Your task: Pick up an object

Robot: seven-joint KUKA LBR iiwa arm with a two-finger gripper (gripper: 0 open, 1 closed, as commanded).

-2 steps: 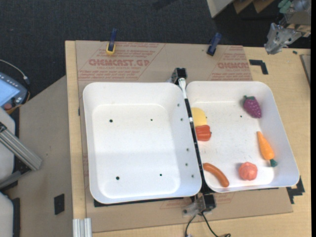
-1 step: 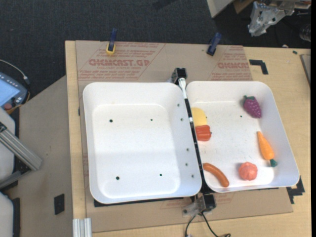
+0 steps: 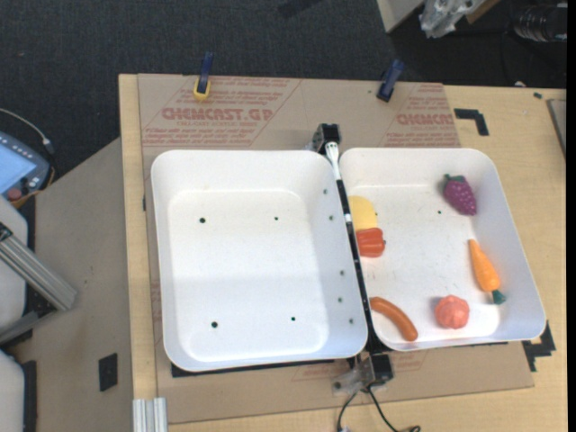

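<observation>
Nearest the camera, the sausage [image 3: 394, 318] and tomato [image 3: 453, 311] lie close to the right bin [image 3: 517, 268]'s front wall; judged from that, fingers coming down there could strike the rim or push the toy up the slope.

The carrot [image 3: 484, 269] lies near the right wall, with the same risk.

The pepper [image 3: 370, 241] and the yellow piece [image 3: 361, 210] touch each other hard against the divider, so a grab could catch both or neither.

The grapes [image 3: 460, 194], farther back, sit freest.

The left bin [image 3: 171, 241] shows bare white floor.

Both bins rest on a cardboard sheet [image 3: 234, 106] clamped at its far edge, dark floor beyond.

The gripper [image 3: 447, 9] hangs far back, well apart from every toy; whether it is open I cannot tell.
</observation>
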